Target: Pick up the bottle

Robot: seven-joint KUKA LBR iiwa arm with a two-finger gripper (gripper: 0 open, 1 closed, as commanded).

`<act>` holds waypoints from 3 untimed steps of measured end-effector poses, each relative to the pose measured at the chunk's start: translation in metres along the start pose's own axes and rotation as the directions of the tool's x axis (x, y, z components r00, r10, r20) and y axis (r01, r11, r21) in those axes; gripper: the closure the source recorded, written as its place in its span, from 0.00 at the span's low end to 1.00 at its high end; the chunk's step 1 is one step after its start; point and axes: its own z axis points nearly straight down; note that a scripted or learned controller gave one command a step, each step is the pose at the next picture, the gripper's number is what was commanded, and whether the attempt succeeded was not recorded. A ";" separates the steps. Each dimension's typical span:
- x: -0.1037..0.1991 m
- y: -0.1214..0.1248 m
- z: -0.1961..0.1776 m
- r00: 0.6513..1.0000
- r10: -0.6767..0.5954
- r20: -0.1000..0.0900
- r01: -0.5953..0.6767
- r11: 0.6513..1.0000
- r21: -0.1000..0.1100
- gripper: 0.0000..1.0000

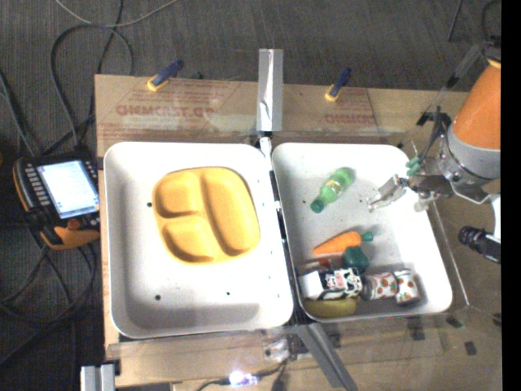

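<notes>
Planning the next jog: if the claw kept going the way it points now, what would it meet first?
The claw points left across the right bin. Straight on, it would probably meet the green bottle first; height above the bin floor is unclear from this slanted view.

Arm (476, 137) is showing a grey body, orange band above the wrist, and a pale metal tool (391, 192) with teal fittings.

Even, moderately bright overhead light. White bins (195, 316) slightly washed out; soft shadow along left bin's near wall. Overall mild blur, grainy. Floor (49, 55) dim.
</notes>
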 end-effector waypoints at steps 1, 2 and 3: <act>-0.003 0.055 0.066 0.992 0.129 0.000 -0.129 0.992 0.000 0.00; 0.028 0.117 0.128 0.997 0.076 0.003 -0.076 0.997 0.000 0.00; 0.054 0.110 0.150 0.990 -0.140 0.009 0.140 0.990 -0.008 0.00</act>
